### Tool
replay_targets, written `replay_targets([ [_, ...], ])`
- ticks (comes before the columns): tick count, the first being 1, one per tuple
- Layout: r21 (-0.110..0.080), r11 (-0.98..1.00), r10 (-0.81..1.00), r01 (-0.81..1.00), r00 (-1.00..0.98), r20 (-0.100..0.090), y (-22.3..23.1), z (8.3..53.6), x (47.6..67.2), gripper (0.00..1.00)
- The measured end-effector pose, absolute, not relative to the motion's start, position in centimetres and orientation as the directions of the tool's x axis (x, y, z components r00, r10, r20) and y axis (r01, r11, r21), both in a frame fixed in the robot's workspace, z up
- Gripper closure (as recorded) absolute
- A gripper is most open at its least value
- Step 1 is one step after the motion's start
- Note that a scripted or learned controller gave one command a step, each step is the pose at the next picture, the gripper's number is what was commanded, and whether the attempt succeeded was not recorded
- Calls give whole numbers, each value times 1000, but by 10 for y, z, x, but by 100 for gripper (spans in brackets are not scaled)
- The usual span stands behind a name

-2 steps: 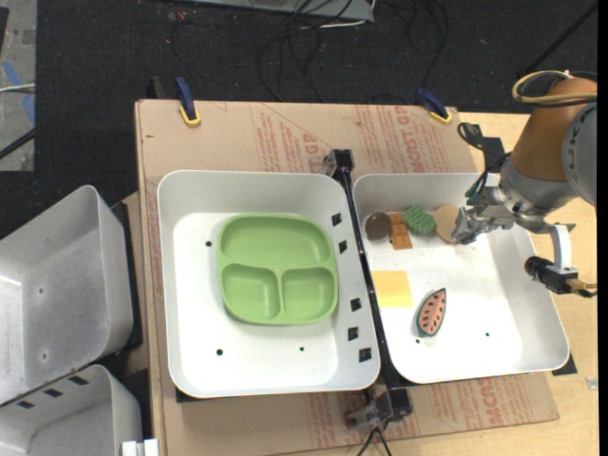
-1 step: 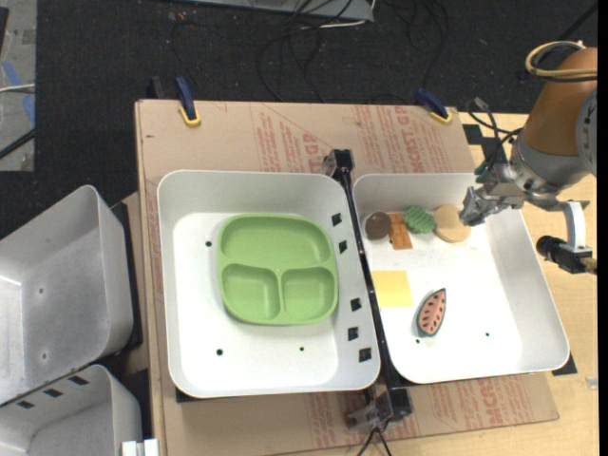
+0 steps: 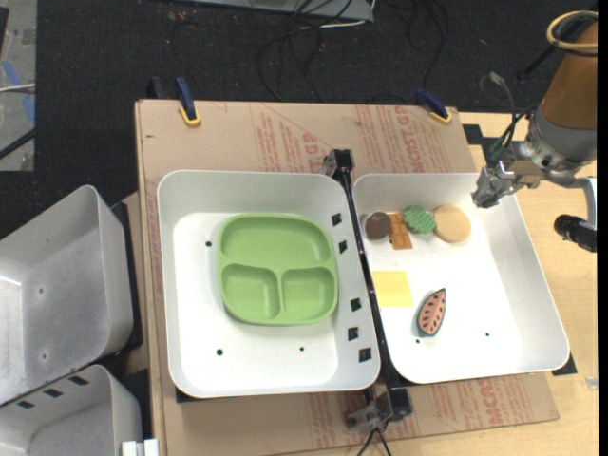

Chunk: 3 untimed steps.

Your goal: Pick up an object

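Hovering at the right bin's (image 3: 532,255) upper right corner, the gripper (image 3: 489,190), jaws' state untellable, has the tan round object (image 3: 452,224) just lower left.

Even, bright overhead light, mild glare on the white bins (image 3: 266,373), soft shadows, slightly grainy focus.

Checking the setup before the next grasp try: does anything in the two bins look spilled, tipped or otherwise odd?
Nothing stands out. The green divided plate lies flat in the left bin. In the right bin, the watermelon slice, yellow square and small food pieces near the top lie separately. The pincer hovers at that bin's upper right corner.
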State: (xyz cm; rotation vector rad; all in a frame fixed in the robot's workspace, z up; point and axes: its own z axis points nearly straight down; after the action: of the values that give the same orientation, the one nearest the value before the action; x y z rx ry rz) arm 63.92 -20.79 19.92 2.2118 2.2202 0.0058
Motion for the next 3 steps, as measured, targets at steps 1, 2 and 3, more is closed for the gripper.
replay_targets([
  [1,9,4,1000,1000,-4,-3,-208,254,641,100],
  [2,-1,7,1000,1000,-7,1,-164,248,640,100],
  [3,0,8,1000,1000,-8,3,-108,255,636,100],
])
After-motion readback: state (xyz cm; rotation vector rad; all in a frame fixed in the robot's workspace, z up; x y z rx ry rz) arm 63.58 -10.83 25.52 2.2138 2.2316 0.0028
